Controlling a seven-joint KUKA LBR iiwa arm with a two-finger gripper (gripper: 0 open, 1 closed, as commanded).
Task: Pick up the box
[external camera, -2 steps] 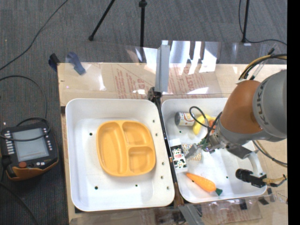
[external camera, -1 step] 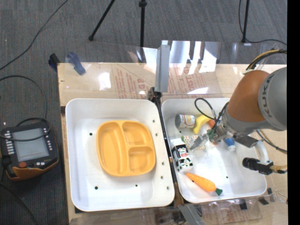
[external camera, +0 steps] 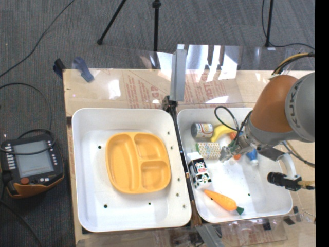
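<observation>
In the right bin (external camera: 267,199), a small speckled box (external camera: 207,149) lies flat near the middle. A black-and-white printed box (external camera: 198,171) sits by the bin's left wall, just below it. My gripper (external camera: 228,153) hangs low over the bin, right beside the speckled box's right end. The grey wrist with its orange band (external camera: 272,109) covers the bin's upper right part. Nothing is visibly held.
A tin can (external camera: 202,130) and a banana (external camera: 222,133) lie behind the speckled box. An orange carrot (external camera: 221,200) rests near the front wall. A small blue item (external camera: 253,157) sits right of the gripper. The left bin (external camera: 87,138) holds a yellow divided plate (external camera: 138,161).
</observation>
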